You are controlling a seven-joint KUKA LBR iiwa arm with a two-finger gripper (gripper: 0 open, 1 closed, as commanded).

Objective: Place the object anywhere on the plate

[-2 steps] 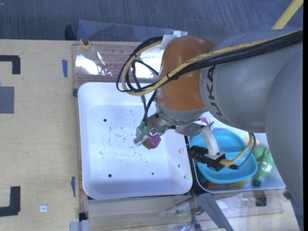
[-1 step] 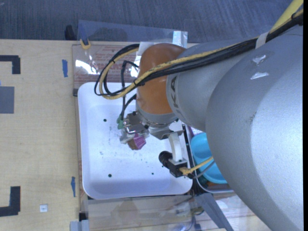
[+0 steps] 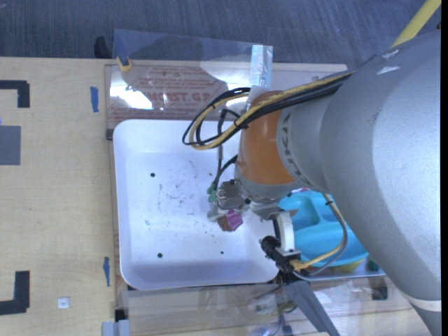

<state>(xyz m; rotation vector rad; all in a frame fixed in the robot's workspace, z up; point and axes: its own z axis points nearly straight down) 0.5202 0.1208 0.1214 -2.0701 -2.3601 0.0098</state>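
Note:
A small purple object (image 3: 232, 220) sits at the right side of the left white bin (image 3: 150, 250), over its floor. My gripper (image 3: 225, 200) is right over it, its tip touching or almost touching the object's upper edge; the wrist hides how the two meet. The orange band of the arm (image 3: 262, 149) rises just behind. The blue plate (image 3: 318, 226) lies to the right, in the other bin, partly covered by the arm and by cables. About a hand's width separates the object from the plate's left rim.
Black and yellow cables (image 3: 210, 128) loop from the wrist over the bin's back. A clear plastic wall (image 3: 189, 68) stands behind the bin. The wooden bench (image 3: 52, 187) stretches away to the left. The large grey arm body (image 3: 392, 159) covers the right side.

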